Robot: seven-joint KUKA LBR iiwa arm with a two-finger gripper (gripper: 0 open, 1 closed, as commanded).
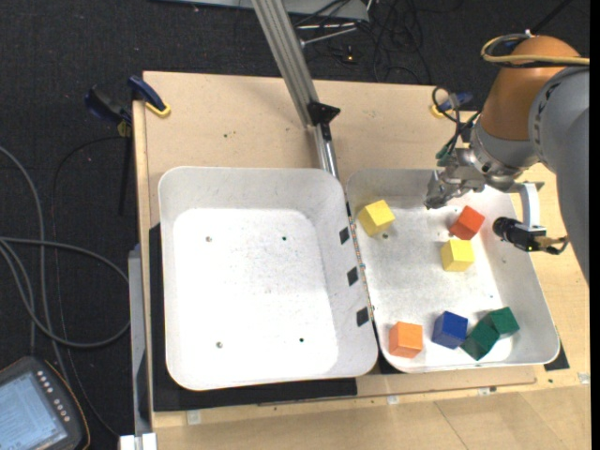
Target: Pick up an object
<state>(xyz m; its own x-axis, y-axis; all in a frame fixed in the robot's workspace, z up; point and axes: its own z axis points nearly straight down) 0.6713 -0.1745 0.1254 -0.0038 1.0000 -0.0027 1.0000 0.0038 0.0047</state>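
Wooden bench (pixel 234 120) carries two white bins; the right bin (pixel 534 293) holds the blocks. A red block (pixel 467 222) lies toward its one o'clock corner, a yellow block (pixel 457 254) just at its six. Gripper (pixel 439 193) hangs at the red block's ten o'clock, apart from it; whether it's open, I cannot tell.

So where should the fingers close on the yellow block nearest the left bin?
Probably from straight above, closing on two opposite side faces of the yellow block. It sits alone in the right bin, tilted onto an edge, so the gripper would need turning to match its faces. The bin wall is close on its left.
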